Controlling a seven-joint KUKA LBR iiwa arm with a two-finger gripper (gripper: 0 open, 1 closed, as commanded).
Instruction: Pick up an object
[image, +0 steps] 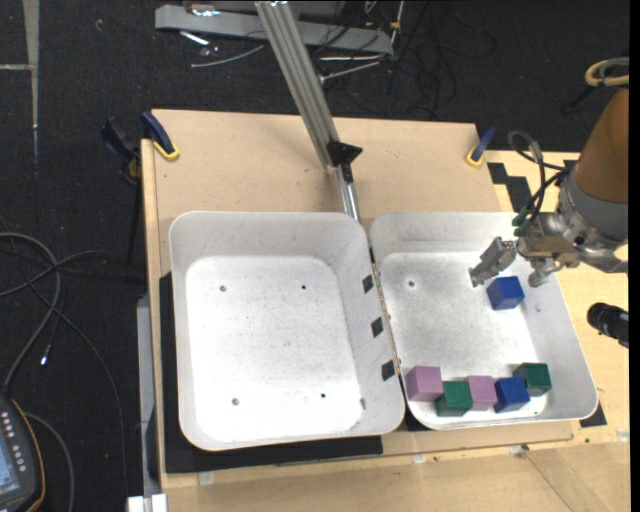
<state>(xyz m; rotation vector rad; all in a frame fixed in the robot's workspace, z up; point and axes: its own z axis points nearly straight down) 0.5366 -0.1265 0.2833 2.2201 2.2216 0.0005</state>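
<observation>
Gripper (518, 262) hangs spread wide just above one blue block (505, 292) in the right bin (440, 235). Five blocks line its near wall: two pink (425, 381), two green (455, 396), one blue (511, 393).

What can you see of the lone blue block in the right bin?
The blue block is a small cube, matte, foam-like or plastic by its look, slightly rotated. It sits in the upper right of the right bin, apart from the row of blocks at the near wall. The tool hangs just above it; whether they touch is unclear.
</observation>
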